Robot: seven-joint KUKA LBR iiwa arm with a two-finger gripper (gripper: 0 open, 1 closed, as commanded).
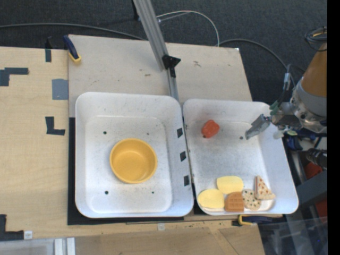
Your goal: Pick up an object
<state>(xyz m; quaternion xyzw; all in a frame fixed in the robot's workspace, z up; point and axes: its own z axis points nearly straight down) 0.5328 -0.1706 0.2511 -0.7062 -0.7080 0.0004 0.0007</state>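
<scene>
1. End effector (257, 127) over the right bin's (276, 158) upper right part, reaching in from the right; open or closed: cannot tell; nothing seen between its parts.
2. Small red object (210, 129) on the right bin's floor, upper left, left of the end effector and apart from it.
3. Along the right bin's near edge: two pale yellow pieces (229, 184), an orange-brown block (234, 202), a speckled wedge (261, 188), clustered together.
4. Yellow bowl (133, 160) upright in the left bin (90, 142).
</scene>
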